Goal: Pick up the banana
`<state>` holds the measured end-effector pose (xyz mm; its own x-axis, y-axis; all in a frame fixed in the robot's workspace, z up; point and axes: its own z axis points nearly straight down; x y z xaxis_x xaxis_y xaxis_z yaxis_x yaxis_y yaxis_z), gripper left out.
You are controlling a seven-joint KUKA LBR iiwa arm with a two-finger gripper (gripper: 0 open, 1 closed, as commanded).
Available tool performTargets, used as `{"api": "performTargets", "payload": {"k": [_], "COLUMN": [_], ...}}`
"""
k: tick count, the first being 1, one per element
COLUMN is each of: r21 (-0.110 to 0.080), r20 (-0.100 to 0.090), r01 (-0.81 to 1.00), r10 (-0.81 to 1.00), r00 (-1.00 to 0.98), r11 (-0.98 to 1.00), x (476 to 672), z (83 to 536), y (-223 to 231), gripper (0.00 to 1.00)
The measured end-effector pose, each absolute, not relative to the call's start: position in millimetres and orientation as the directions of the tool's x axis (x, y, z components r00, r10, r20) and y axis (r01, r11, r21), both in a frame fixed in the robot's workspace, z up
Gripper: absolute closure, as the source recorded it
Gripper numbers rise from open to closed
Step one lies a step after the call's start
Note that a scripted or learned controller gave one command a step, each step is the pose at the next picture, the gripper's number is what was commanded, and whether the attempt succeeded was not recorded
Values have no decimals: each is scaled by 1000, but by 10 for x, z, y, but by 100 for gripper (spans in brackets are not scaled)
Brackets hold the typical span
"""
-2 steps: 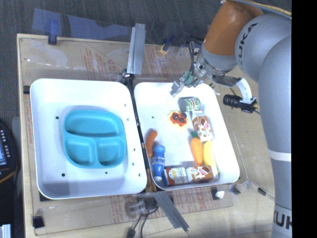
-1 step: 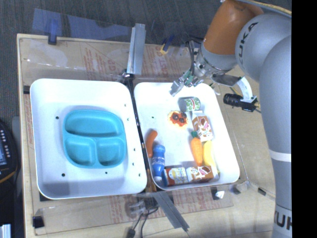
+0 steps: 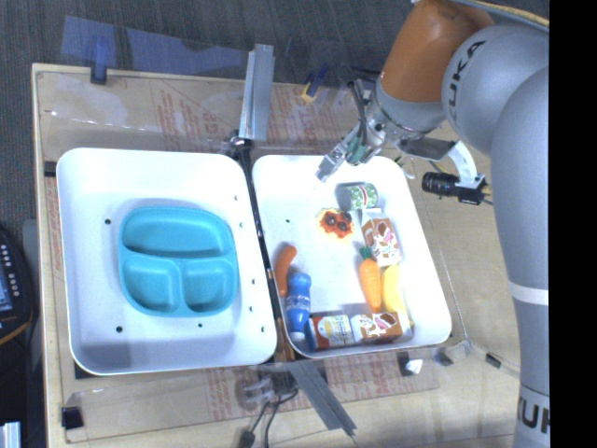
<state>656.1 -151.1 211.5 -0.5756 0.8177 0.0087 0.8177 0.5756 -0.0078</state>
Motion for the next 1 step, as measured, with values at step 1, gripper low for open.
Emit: {"api": "performTargets", "payload": {"k": [1], "r21": [-6], "r20": [11], "r01": [727], "r10": [727], "r00": [-686], "r11": [686], "x": [6570], "z": [2074], "y": [-1575], "gripper": [100]}}
